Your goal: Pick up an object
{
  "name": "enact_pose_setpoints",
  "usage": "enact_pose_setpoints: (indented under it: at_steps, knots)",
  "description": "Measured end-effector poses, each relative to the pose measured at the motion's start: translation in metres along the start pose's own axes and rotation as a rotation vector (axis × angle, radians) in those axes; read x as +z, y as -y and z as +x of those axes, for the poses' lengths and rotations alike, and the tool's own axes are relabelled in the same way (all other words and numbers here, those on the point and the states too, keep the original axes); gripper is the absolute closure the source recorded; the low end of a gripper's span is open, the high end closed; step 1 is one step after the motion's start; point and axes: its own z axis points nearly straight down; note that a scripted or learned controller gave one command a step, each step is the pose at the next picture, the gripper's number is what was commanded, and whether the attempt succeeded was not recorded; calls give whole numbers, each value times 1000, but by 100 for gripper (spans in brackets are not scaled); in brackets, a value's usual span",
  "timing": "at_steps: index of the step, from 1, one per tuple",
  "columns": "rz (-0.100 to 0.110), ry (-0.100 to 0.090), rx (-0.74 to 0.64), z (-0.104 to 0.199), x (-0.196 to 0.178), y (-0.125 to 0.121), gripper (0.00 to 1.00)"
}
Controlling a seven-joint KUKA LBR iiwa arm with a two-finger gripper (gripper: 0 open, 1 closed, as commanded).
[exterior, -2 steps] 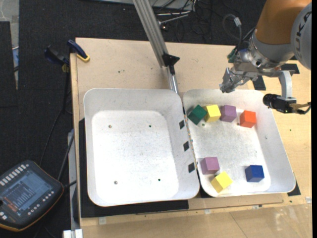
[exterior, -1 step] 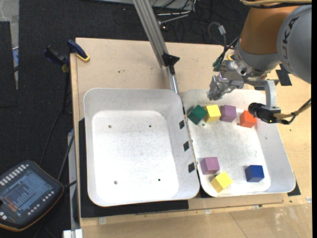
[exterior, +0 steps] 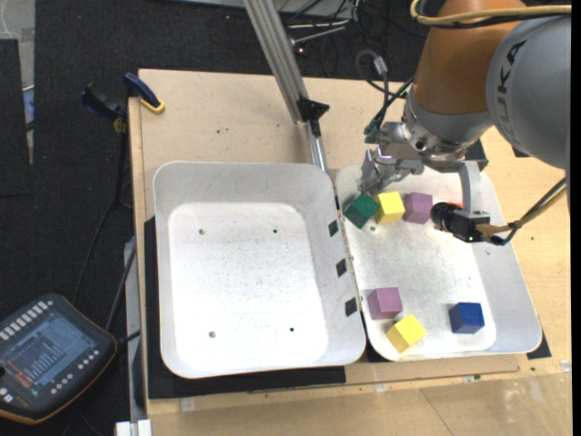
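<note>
My gripper (exterior: 379, 182) reaches down into the far left part of the right bin (exterior: 445, 271), just above a tight row of cubes. A green cube (exterior: 361, 212) lies at its tip, with a yellow cube (exterior: 391, 206) and a purple cube (exterior: 418, 207) beside it to the right. Nearer the front of the same bin lie another purple cube (exterior: 385, 302), a yellow cube (exterior: 406, 331) and a blue cube (exterior: 467, 317). The wrist hides whether anything sits between the fingers.
The left bin (exterior: 241, 271) sits beside the right one. A slanted metal pole (exterior: 281, 57) crosses above the bench behind the bins. A blue and yellow clamp (exterior: 143, 94) lies at the bench's far left corner. A handheld pendant (exterior: 45, 352) rests off the bench at lower left.
</note>
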Motion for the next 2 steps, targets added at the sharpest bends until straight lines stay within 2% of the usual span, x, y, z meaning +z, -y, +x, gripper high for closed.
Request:
enact_pose_setpoints:
  at_steps: [1,2]
  knots:
    - [0,0,-1,47,-2,24,100]
    - [3,0,0,93,21,50,100]
